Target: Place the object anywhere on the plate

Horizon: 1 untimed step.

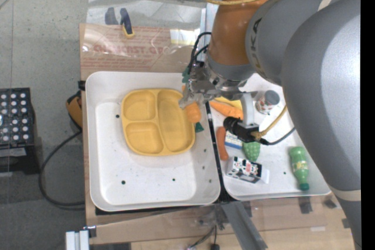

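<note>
A yellow divided plate lies in the left white bin. My gripper hangs over the plate's right rim, close to the wall between the two bins. A small orange carrot-like toy with a green end points down from between its fingers. The gripper is shut on it. The toy's lower end sits right at the plate's right edge; whether it touches the plate I cannot tell. The wrist hides the upper part of the fingers.
The right bin holds an orange piece, an orange stick, a green toy, a green bottle, a black-and-white box and a small can. The arm covers the right bin's far side.
</note>
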Available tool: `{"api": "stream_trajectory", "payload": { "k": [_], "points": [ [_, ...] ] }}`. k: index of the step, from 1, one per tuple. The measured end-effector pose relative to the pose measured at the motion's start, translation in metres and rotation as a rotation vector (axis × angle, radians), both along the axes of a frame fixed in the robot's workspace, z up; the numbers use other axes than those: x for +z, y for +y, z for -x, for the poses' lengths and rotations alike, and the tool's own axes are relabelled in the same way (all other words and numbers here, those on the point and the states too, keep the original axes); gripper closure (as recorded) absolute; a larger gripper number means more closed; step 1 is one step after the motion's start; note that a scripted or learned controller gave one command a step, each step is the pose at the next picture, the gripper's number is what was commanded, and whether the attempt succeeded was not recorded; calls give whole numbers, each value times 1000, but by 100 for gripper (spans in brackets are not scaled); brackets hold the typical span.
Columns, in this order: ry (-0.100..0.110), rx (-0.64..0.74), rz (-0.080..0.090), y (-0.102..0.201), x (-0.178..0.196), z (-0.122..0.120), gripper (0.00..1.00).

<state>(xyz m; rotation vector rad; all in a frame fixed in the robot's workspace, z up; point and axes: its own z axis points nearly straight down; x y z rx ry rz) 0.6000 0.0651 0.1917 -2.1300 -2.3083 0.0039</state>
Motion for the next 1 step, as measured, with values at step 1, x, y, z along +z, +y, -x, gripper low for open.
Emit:
{"api": "stream_trajectory", "payload": {
  "k": [1],
  "points": [
    [0, 0, 0, 0, 0, 0, 0]
  ]
}}
